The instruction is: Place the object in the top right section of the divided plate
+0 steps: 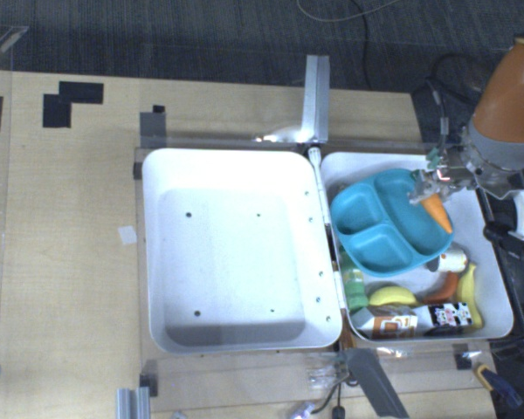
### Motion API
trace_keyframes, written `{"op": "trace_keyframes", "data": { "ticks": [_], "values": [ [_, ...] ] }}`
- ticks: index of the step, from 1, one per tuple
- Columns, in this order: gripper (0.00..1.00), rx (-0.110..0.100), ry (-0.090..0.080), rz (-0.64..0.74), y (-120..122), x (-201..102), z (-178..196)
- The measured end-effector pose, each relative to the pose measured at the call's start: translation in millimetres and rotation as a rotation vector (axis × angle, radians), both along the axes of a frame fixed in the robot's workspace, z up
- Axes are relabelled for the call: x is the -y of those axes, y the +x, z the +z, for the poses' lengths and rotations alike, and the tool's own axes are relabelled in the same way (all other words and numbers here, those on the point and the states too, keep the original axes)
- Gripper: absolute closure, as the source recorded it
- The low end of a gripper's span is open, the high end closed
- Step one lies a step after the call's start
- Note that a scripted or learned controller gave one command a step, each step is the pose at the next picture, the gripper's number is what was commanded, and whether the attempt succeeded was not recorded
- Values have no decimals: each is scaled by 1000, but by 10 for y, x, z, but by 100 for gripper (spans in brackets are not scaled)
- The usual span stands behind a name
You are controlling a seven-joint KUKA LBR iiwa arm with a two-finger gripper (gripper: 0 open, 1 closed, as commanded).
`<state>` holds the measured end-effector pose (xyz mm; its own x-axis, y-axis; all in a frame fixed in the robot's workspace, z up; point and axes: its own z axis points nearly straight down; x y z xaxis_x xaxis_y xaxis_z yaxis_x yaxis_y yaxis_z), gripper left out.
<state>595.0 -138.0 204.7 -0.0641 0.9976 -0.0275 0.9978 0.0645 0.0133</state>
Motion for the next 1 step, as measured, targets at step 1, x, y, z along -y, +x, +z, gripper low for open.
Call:
{"op": "trace_keyframes", "data": {
  "ticks": [1],
  "values": [
    [100,-10,22,-184,-80,185,-515]
  ]
}}
